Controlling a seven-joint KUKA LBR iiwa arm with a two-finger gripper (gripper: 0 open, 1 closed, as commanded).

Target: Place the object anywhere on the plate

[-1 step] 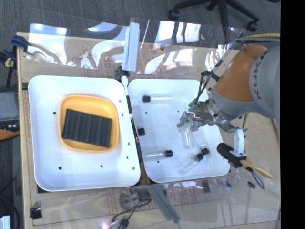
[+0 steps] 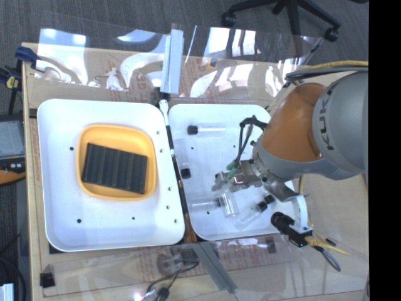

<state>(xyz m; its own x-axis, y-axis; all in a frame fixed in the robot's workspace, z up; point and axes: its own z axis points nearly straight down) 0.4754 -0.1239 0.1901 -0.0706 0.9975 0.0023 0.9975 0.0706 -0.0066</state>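
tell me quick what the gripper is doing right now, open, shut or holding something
gripper: low in the right bin, over clear vials; whether it is open or shut, or holds anything, cannot be told from this view.

Yellow plate (image 2: 116, 137) holding dark ridged block (image 2: 115, 167) in left bin (image 2: 56, 218), hand (image 2: 230, 179) over right bin (image 2: 200, 224)

Grey carpet floor (image 2: 125, 5) lies behind the bench, with a black office chair base (image 2: 285, 8) on it.

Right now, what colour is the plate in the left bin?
Yellow-orange plate, seen in the camera view.
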